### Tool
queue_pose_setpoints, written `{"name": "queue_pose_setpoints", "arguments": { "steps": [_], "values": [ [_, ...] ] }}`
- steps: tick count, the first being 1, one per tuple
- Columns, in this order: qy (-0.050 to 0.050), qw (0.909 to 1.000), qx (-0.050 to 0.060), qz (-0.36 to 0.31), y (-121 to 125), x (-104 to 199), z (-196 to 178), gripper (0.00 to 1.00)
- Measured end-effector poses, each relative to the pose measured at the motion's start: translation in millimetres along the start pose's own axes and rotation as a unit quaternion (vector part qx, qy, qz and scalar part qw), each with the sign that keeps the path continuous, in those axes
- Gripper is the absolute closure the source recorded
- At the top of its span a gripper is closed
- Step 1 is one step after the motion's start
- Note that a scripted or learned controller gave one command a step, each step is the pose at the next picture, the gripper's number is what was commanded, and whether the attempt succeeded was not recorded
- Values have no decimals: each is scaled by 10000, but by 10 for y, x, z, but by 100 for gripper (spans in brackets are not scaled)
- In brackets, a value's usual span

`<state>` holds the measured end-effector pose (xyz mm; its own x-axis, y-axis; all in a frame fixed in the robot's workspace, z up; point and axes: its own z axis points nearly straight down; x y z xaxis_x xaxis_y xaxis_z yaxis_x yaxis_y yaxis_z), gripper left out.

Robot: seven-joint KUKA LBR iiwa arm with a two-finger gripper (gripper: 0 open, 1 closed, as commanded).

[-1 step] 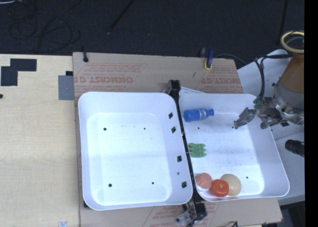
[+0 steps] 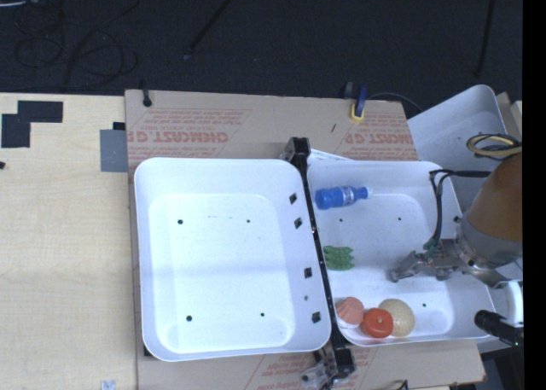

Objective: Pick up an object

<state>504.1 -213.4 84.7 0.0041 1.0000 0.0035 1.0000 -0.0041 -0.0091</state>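
My gripper [image 2: 403, 270] hangs low over the right bin [image 2: 401, 209], in its right half, on the grey arm with the orange band [image 2: 503, 200]. It has nothing visibly in it. A blue bottle [image 2: 340, 197] lies on its side at the bin's far left. A small green object [image 2: 338, 257] rests by the left wall, to the left of the gripper. At the near edge sit a red round object [image 2: 377, 323], a beige round one [image 2: 398, 315] and a pinkish one [image 2: 348, 309], all below and left of the gripper.
The left bin [image 2: 171, 328] stands beside the right one, with a black divider [image 2: 312, 243] between them. Both rest on cardboard [image 2: 222, 128]. Cables [image 2: 439, 200] run by the arm at the right bin's far right.
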Motion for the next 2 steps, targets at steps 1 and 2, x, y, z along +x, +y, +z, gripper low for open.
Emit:
{"name": "queue_pose_setpoints", "arguments": {
  "steps": [1, 2],
  "values": [
    [-36, 9999, -93, -35, 356, 2, -1404, 0],
    [-13, 10000, -36, -10, -304, 4, -1787, 0]
  ]
}}
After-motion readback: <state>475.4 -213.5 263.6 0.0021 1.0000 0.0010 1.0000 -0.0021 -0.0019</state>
